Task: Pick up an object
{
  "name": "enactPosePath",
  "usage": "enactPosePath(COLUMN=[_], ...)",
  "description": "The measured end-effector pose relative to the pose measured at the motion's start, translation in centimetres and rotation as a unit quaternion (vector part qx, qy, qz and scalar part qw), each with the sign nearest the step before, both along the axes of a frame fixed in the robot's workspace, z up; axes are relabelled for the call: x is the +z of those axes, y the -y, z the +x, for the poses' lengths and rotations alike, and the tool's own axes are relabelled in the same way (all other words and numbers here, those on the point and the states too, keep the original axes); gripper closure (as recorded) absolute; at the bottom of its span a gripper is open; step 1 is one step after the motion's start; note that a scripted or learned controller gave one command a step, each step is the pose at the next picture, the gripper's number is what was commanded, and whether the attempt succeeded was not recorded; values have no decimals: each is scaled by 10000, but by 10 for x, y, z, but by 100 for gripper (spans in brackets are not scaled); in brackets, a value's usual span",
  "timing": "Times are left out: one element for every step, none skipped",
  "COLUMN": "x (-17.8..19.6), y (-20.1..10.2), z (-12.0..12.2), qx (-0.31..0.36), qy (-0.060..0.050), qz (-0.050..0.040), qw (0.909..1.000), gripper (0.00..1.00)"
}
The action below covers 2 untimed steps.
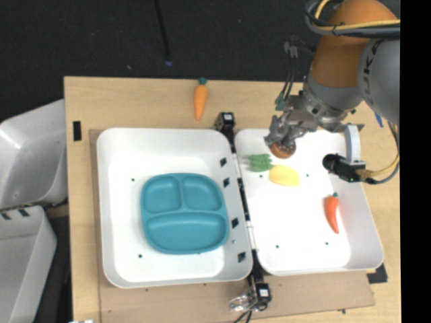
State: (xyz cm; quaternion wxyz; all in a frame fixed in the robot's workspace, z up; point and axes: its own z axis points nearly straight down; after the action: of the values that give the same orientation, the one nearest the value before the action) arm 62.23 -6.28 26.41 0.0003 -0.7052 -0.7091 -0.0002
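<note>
My gripper (281,142) hangs over the back left corner of the right bin (303,247). A small brown round object (283,152) sits right at its tip; whether it is gripped or just lying under the tip is unclear. Just in front of the gripper lie a green leafy toy (258,161) and a yellow lemon-shaped toy (285,175). An orange carrot with a red tinge (332,212) lies nearer the right wall of that bin.
The left bin (118,180) holds a blue divided plate (183,212). A second carrot (200,99) lies on the wooden bench behind the bins. A black fitting with a cable (340,166) hangs off the arm over the right bin's right side.
</note>
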Motion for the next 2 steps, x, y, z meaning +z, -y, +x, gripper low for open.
enactPosePath(x=[2,4], y=[-45,-98], z=[-10,-14], qx=[2,5], qy=[0,-5], qz=[1,1], qw=[10000,10000], gripper=[100,100])
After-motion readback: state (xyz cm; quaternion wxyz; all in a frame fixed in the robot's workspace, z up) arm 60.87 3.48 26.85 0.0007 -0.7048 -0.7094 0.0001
